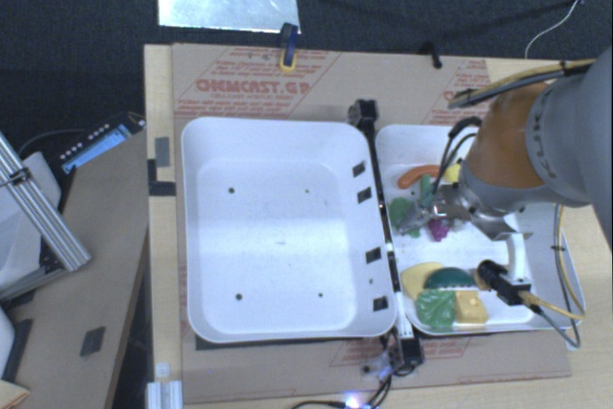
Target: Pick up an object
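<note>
My gripper (428, 212) hangs low in the right bin (407, 141), reaching in from the right. A green toy (399, 209) lies just left of it and a small purple bunch (439, 229) just below it, both very close to the gripper. Behind them lies an orange carrot-like piece (418, 175). At the bin's near end sit a pale yellow piece (418, 280), a dark green dome (448, 279), a light green leafy piece (436, 307) and a yellow block (470, 306). The arm's body hides the right side of the bin.
The left bin (206, 206) stands next to the right one, with a dark divider with clips (375, 206) between them. A yellow and blue clamp (287, 49) sits on the cardboard behind the bins.
</note>
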You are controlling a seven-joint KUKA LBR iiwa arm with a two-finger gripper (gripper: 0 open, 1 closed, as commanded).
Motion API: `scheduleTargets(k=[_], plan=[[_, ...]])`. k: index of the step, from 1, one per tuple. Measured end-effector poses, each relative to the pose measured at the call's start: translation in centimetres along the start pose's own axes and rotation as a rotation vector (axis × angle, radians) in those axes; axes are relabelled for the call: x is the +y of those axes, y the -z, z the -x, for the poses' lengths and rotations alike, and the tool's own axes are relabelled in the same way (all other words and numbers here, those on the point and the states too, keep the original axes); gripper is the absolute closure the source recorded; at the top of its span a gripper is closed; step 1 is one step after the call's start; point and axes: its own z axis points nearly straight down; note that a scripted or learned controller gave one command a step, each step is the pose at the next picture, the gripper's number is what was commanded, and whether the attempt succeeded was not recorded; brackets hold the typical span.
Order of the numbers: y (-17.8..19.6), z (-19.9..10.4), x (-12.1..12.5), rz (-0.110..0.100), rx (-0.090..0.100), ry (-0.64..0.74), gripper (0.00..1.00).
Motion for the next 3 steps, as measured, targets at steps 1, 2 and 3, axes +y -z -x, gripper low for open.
scheduleTargets(k=[1,2,3], plan=[[0.5,-0.4,5.6,0.001,0.0,-0.002,0.0],[-0.1,3.4,3.3,-0.007,-0.001,-0.011,0.0],[0.0,2.2,8.6,0.001,0.0,-0.003,0.0]])
